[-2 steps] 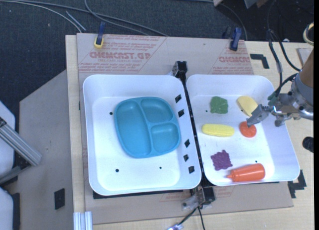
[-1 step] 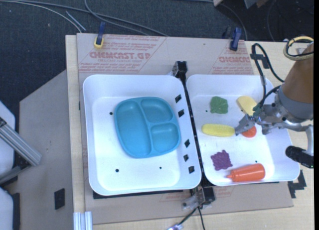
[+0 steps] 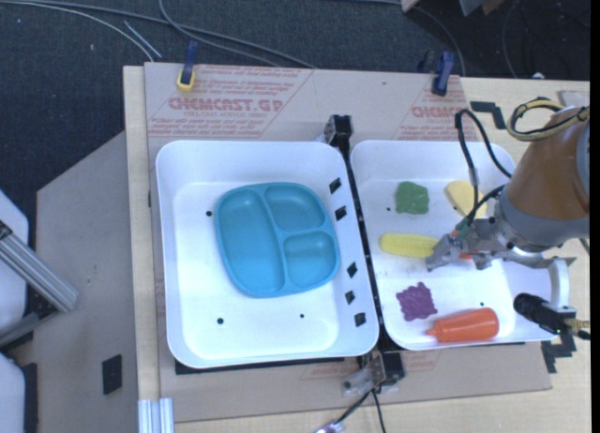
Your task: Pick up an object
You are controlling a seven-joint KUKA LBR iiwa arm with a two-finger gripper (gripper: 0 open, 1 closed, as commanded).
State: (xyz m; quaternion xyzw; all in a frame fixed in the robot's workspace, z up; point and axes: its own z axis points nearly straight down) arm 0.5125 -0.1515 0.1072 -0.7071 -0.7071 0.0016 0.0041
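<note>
The right bin [image 3: 389, 164] holds a green broccoli-like piece [image 3: 411, 198], a yellow corn cob [image 3: 407, 246], a pale yellow wedge [image 3: 459, 196], a purple grape cluster [image 3: 415, 302] and an orange-red carrot [image 3: 465, 325]. My gripper [image 3: 448, 253] reaches in from the right and sits low in this bin, its tip right beside the corn cob's right end. The arm's grey and orange body [image 3: 553, 187] covers the bin's right side.
The left bin [image 3: 183, 319] carries a blue divided plate [image 3: 277, 237]. A black clip strip runs along the seam [image 3: 349, 225] between the bins. Cables [image 3: 487, 122] trail over the right bin's far corner.
</note>
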